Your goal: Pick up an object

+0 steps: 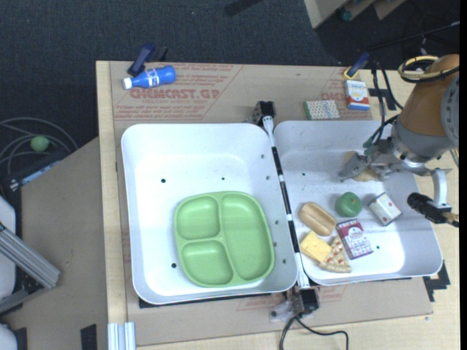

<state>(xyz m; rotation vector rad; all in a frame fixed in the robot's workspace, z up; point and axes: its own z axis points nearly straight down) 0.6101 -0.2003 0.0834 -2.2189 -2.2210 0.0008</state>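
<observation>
gripper (359, 168): low in right bin (408, 265), grip state unclear
risk: misses green ball (349, 203), which may roll off

Dark blue-grey carpet floor (66, 28) at far and left, pale wooden bench top (219, 86) with faint red printed lettering, coiled grey cables (22, 148) on the left floor, even overhead light

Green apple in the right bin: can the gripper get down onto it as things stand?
Probably yes. The green apple sits apart from the hot dog and the small white box, with bare floor around it, and the gripper hovers just beyond it.
</observation>
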